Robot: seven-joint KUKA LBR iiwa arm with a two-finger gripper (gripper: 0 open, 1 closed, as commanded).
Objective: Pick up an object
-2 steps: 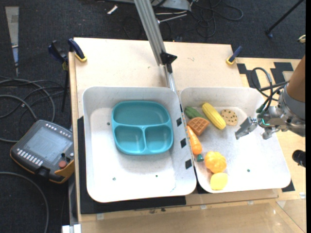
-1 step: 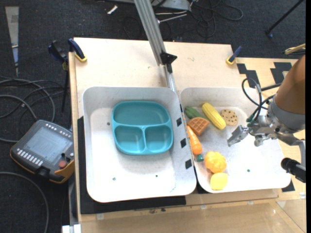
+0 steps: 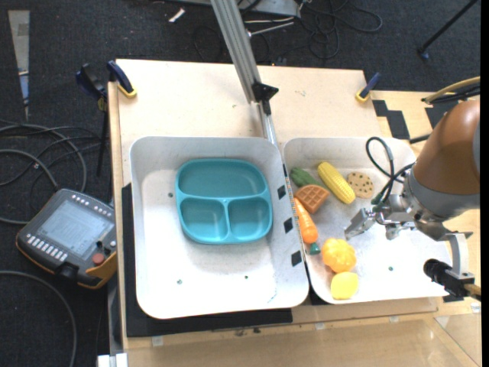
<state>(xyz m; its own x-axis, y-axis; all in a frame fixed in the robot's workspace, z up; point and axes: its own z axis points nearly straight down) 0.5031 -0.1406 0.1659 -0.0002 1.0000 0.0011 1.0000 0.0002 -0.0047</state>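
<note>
A pale wooden bench [image 3: 191,98] stands on dark carpet strewn with cables, and it bears two shallow white bins side by side. A teach pendant [image 3: 65,235] lies on the floor to the left of the bench.

Landmark: the waffle [image 3: 312,198], a toy piece in the right bin [image 3: 397,277].

- Left bin [image 3: 153,281]: well left of the waffle. It contains a teal divided tray [image 3: 225,200] with three compartments.
- Green toy vegetable [image 3: 301,177]: just above-left of the waffle, close against it.
- Corn cob [image 3: 336,182]: just right of the waffle, lying at a slant.
- Cookie [image 3: 360,183]: further right of the waffle, beside the corn cob.
- Carrot [image 3: 306,225]: directly below the waffle, near the wall between the bins.
- Orange fruit [image 3: 338,254]: below-right of the waffle, just beside the carrot's lower end.
- Yellow lemon [image 3: 344,284]: below the orange fruit, near the bin's front rim.

The arm [image 3: 451,167] enters from the right. Its gripper [image 3: 359,225] is positioned right and below the waffle, above the orange fruit and apart from it. The fingers [image 3: 356,222] stand slightly spread, with nothing between them. No object is held; all toy pieces rest on the floor of the right bin.
</note>
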